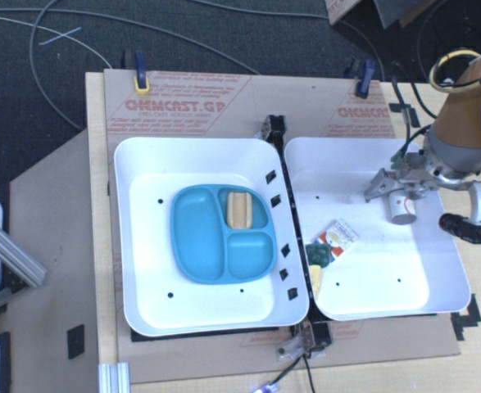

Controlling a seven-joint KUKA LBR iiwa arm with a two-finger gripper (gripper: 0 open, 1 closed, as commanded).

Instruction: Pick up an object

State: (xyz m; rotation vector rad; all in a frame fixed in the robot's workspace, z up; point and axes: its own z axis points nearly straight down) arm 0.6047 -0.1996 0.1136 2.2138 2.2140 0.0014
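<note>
Nearest the camera, along the bottom edge of the surface (191,359), a small metal clamp (306,346) sits just below the seam where the two white bins meet. Above it, the left bin (142,301) holds a blue divided tray (199,240) near its middle; the tray has one long compartment on its left and two smaller ones on its right, and a tan, block-like object (239,210) lies in the upper right compartment. A row of small black clips (283,252) runs up the seam between the bins. In the right bin (404,289), close to its left wall and toward the near side, lies a small cluster of objects: a yellow piece (315,280) lowest, a dark green item (318,255) just above it, and a small packet with red and white print (336,236) touching the green item's upper right. Farther back in the same bin, the pincer (401,206) hangs over bare white floor, well apart from that cluster, with a grey cylindrical end pointing down; whether its fingers are spread or closed cannot be told, and nothing can be seen between them. The arm (461,121), grey with an orange band, enters from the right. At the far edge of the surface, two blue clamps (141,72) grip a printed cardboard sheet (183,105).
</note>
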